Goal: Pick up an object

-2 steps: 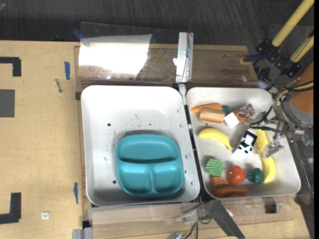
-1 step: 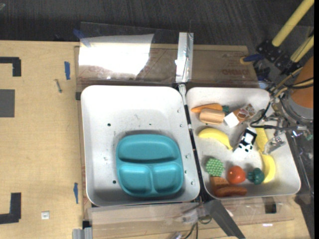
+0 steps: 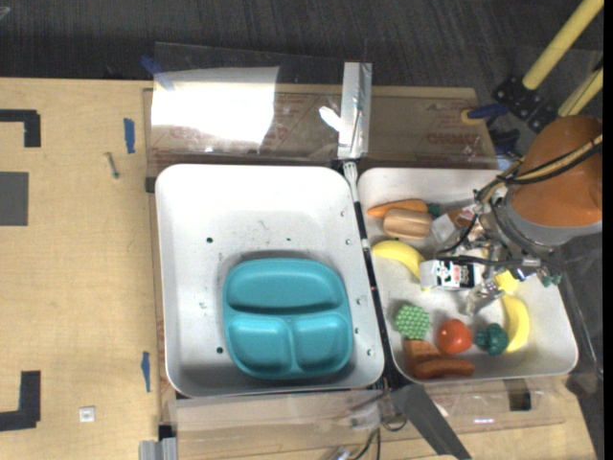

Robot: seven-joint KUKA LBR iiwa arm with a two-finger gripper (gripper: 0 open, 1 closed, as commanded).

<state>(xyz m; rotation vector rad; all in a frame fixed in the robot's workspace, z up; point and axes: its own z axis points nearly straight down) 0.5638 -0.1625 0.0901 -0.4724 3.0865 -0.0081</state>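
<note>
Gripper (image 3: 484, 281) poised mid-right of frame; tomato (image 3: 454, 335) just below-left, touching nothing; finger state impossible to tell.

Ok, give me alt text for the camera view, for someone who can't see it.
The gripper hangs low in the right bin among toy foods: bananas, a tomato, a carrot, a bread roll and a green piece. The left bin holds a teal divided tray.
</note>
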